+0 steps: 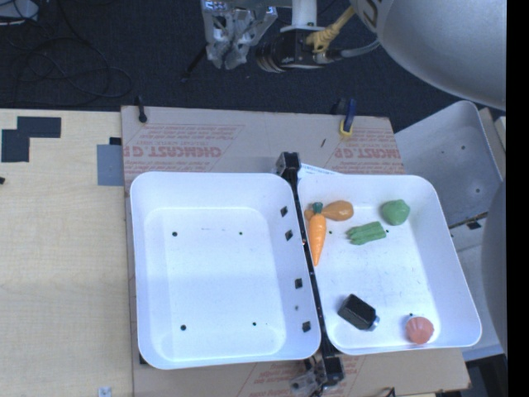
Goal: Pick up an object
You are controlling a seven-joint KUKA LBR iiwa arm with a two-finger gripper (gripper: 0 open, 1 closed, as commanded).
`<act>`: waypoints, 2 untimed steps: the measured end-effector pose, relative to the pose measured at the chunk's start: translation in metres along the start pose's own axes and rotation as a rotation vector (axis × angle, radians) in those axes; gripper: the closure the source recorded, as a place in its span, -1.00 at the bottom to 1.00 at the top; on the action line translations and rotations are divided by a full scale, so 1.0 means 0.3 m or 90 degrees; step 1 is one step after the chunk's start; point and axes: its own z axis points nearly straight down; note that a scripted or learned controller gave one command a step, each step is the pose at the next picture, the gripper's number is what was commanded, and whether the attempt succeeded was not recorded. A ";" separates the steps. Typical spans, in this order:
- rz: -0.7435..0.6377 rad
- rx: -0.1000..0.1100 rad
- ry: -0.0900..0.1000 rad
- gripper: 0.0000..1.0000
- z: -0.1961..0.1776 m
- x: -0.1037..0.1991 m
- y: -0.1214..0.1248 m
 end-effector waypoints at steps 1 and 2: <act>0.003 0.004 -0.001 1.00 0.341 -0.014 -0.190; 0.003 0.000 0.000 1.00 0.348 -0.006 -0.438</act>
